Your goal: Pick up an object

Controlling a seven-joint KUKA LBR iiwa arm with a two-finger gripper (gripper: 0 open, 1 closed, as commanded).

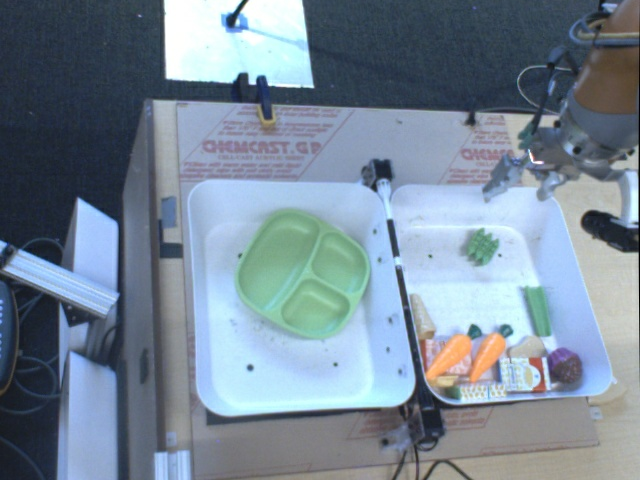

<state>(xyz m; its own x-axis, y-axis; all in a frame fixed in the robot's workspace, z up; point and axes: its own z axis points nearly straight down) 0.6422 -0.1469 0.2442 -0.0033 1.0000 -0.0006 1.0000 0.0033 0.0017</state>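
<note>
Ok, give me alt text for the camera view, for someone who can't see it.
A grey robot arm's open hand hovers over the far rim of the right white bin, which holds toy food, including two carrots and a green cluster. The left bin holds a green divided plate.

1. Green broccoli piece (482,245): lay alone, upper middle of right bin (585,268).
2. Green stick (538,310): lay lengthwise near right wall.
3. Two carrots (468,354): lay tilted side by side among cluttered items at front edge.
</note>
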